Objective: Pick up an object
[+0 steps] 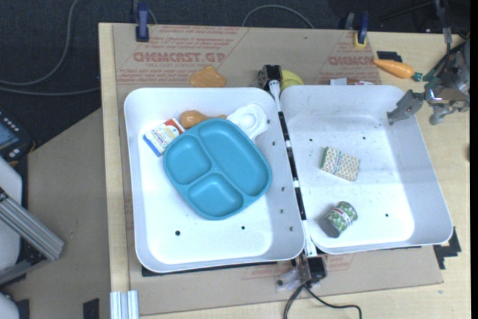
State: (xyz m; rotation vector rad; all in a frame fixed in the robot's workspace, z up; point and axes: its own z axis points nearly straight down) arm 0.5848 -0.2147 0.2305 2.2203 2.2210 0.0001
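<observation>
1. Blue moulded plastic tray with three compartments [216,168], lying flat in the left shallow white bin [149,235]. Looks stiff, smooth and light; too broad to span, so the raised rim would be the only hold.
2. White plastic scoop-like piece [250,118], tucked at the tray's far corner, touching it. Probably rigid, light and slippery.
3. Small white packet with red and blue print [162,135], at the tray's left edge, partly under it. Likely soft and thin, hard to pinch flat.
4. Flat patterned green-and-white packet [340,163], lying alone mid right shallow white bin [418,228]. Light, likely pliable; grip across the short sides.
5. Small round can with green label [340,217], on its side near the right bin's front. Stiff, apt to roll; take it across the curved body.
6. Orange rounded lump [193,118], behind the tray; material unclear.
7. Metal two-finger gripper [418,102], over the right bin's far right corner, apart from every item; whether spread or pressed together I cannot tell
</observation>
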